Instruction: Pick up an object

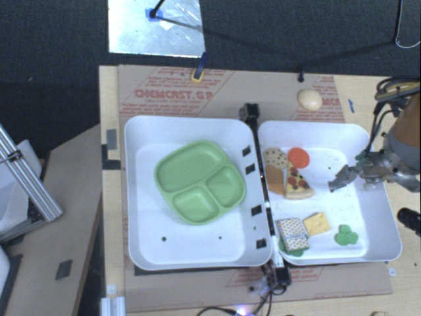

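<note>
Two bins (197,127): side by side on counter (112,196).
Claw (341,180): over right bin, clutching nothing; open or clenched, cannot tell.
Pizza (295,183): just left of claw, apart.
Tray (199,182): left bin.

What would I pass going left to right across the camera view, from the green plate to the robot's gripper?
Green divided plate → pizza slice → yellow cheese block → gripper.
</note>
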Robot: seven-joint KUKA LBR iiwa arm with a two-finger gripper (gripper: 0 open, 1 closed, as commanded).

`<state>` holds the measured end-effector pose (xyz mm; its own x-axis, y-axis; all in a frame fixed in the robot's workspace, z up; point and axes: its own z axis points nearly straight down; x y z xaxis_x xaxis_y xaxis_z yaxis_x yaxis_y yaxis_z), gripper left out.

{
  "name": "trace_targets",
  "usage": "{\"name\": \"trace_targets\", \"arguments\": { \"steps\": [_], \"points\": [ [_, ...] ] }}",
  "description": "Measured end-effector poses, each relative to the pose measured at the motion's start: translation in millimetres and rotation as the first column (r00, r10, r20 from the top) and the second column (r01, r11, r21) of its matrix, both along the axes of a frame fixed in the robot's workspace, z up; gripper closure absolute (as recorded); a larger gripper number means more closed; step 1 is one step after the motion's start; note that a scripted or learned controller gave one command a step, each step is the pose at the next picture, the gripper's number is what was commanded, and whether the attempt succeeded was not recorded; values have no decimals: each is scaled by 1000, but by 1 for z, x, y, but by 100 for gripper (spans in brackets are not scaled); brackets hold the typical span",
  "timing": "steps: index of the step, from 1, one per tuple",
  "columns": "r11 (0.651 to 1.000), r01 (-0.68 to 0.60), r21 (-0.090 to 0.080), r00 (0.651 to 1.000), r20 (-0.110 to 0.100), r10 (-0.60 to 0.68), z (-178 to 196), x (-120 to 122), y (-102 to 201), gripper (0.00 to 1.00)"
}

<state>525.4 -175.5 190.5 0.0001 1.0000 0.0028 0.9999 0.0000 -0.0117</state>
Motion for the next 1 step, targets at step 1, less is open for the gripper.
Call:
{"name": "trace_targets", "arguments": {
  "steps": [1],
  "points": [
    [1000, -3, -3, 1000, 13, 3, 7, 3, 0, 0]
  ]
}}
